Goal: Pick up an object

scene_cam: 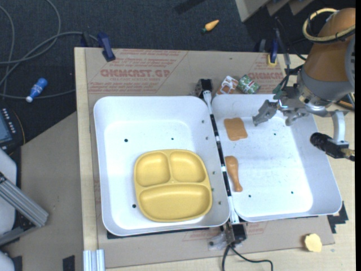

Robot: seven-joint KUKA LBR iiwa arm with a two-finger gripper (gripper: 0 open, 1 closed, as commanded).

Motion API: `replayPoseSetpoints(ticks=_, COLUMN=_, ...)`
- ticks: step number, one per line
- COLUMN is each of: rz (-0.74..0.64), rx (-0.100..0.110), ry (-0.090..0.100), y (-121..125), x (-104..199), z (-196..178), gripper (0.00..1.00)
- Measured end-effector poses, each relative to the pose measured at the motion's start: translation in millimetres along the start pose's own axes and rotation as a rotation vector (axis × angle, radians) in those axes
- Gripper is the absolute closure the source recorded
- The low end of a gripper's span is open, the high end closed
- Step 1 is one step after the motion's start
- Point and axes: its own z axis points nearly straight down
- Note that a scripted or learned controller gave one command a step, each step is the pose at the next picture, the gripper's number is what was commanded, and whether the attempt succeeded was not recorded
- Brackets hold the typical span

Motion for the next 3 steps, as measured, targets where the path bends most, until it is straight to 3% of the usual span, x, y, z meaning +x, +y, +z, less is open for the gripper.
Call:
replayPoseSetpoints(ticks=1, rz=-0.003, rx=0.006, ry=0.002, y=24, x=16, z=105, gripper=0.0)
replayPoseSetpoints(ticks=2, rz=-0.003, rx=-0.006, ry=-0.001, y=68, x=29, z=110, gripper=0.0)
replayPoseSetpoints(ticks=3, rz=0.001, rx=0.002, ry=0.0, y=50, x=29, z=110, gripper=0.0)
